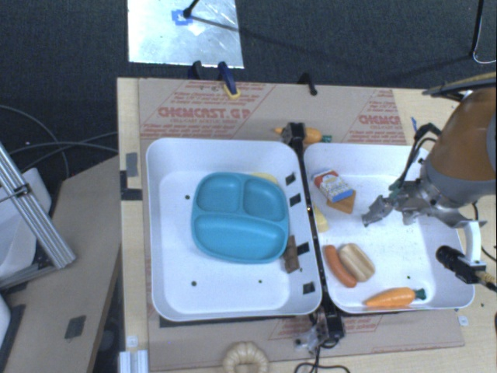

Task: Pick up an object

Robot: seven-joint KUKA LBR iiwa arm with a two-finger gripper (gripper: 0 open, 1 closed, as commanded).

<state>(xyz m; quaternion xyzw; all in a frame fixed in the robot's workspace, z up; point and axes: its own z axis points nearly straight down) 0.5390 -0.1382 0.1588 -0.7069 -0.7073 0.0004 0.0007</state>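
The right bin [435, 173] holds several toy foods. A red and white carton [332, 184] with an orange wedge [342, 202] lies at its back left. A hot dog bun [358, 260] and a red sausage [338, 266] lie side by side near the front. An orange carrot [392, 297] rests along the front wall. My gripper [388, 214] hangs over the middle of this bin, right of the carton and above the bun. Its fingers are spread apart with nothing between them.
The left bin [167, 208] bears a blue divided plate [237, 216] and a small brown piece [291, 256] by the divider. A yellow bit [320, 221] sits against the divider. A yellow object [311, 136] lies behind the bins. A pale ring [247, 357] sits in front.
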